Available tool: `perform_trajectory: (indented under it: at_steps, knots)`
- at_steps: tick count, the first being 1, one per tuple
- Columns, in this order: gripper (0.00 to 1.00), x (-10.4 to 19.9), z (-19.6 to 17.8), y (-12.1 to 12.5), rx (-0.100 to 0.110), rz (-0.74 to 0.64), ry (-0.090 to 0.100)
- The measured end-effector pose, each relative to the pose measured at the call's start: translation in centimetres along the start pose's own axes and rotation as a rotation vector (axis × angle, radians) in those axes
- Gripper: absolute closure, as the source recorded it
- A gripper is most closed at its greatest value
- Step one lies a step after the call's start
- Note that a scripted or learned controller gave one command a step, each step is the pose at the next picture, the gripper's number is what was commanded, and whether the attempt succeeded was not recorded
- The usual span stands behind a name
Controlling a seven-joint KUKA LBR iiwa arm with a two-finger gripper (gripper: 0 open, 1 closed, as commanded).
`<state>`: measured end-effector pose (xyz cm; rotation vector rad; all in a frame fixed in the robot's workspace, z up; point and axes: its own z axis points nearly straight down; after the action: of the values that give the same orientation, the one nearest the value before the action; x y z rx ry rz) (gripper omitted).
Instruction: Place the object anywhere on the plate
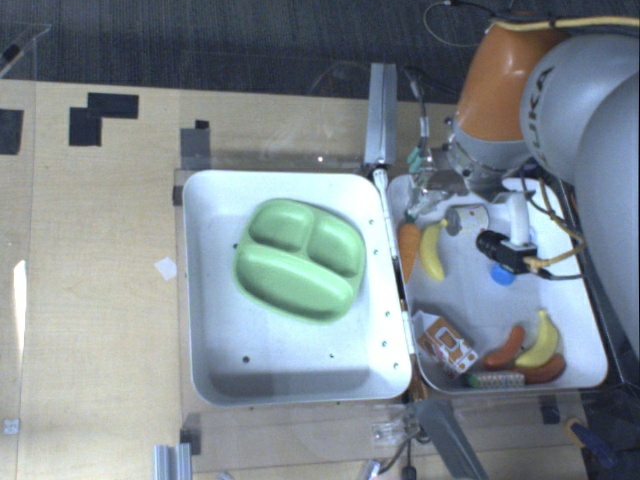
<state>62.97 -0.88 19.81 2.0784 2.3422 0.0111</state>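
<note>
Well, from the camera above the bench, the green plate (298,259) lies in the left bin (210,358), three compartments, nothing on it. The right bin (590,363) holds the clutter: a small yellow banana (431,252) beside an orange carrot (408,251) against the dividing wall, a second banana (542,340) and a red sausage-like piece (504,346) near the bottom corner, a printed packet (447,345), and something blue (502,274).

The gripper (432,200) hangs at the top of the right bin, just above the small banana and carrot, so I'd guess one of those is the object. How its grasp stands I cannot tell from this angle, and nothing visibly hangs from it.

The banana looks like a light, stiff plastic toy, smooth and curved, likely to slip. I'd pinch it across its thick middle, not the tapered ends.
</note>
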Motion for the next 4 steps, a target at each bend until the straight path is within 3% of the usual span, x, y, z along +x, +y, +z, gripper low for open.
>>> perform_trajectory:
  at_steps: [1,2,3,4]
  knots:
    - [1.0,7.2,1.3,-1.0,0.008,0.067,0.004]
    - [1.0,7.5,-5.9,-3.0,0.005,-0.073,0.003]
    - [1.0,17.9,7.5,-2.7,0.015,0.016,0.009]
    - [1.0,17.0,8.9,-0.8,0.033,-0.211,0.015]
